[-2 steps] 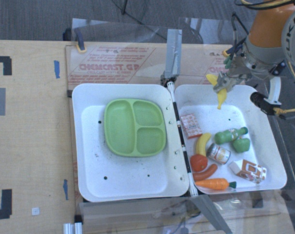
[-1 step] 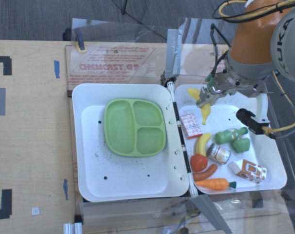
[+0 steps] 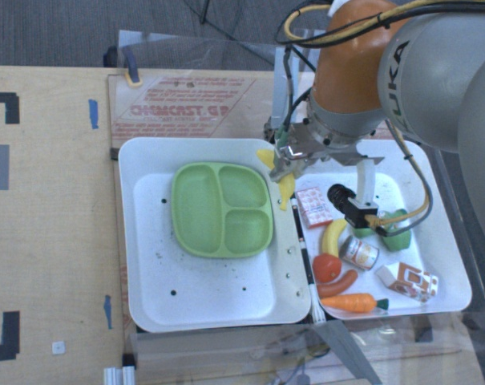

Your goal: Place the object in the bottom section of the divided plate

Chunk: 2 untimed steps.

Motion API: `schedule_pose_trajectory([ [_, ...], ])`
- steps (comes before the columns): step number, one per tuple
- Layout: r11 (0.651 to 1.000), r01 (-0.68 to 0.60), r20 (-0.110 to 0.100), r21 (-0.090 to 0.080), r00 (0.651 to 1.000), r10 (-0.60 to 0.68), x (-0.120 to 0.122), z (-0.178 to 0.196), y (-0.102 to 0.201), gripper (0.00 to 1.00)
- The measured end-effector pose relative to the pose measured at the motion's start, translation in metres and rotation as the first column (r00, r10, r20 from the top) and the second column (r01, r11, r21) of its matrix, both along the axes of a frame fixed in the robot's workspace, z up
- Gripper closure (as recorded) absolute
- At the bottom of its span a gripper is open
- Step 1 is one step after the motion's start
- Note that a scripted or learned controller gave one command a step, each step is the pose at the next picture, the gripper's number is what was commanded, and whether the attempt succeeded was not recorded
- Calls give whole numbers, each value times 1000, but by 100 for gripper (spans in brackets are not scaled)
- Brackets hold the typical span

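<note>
A light green divided plate [image 3: 223,209] lies in the left bin [image 3: 146,215], with one long section on its left and two smaller ones on its right. All three sections hold nothing. My gripper [image 3: 282,165] hangs over the ridge between the two bins, just off the plate's upper right rim. It is shut on a yellow object [image 3: 285,190], which sticks out to the left of the fingers and hangs down below them. The fingers hide the object's middle.
The right bin [image 3: 446,251] holds several toy foods: a red-and-white packet [image 3: 313,207], a banana [image 3: 332,236], a can [image 3: 359,253], a tomato [image 3: 326,267], a sausage [image 3: 338,283], a carrot [image 3: 353,301], a small carton [image 3: 410,280] and a green piece [image 3: 398,237].
</note>
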<state>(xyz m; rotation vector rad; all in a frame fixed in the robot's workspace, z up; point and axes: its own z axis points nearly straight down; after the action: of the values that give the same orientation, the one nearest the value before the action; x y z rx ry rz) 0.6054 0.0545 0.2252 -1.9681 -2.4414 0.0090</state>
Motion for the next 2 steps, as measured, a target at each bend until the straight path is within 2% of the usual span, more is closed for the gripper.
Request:
schedule_pose_trajectory([
  [1,958,-288,6,1,958,288,27,-27,51,100],
  [2,920,-392,2,2,920,392,-9,-1,97,100],
])
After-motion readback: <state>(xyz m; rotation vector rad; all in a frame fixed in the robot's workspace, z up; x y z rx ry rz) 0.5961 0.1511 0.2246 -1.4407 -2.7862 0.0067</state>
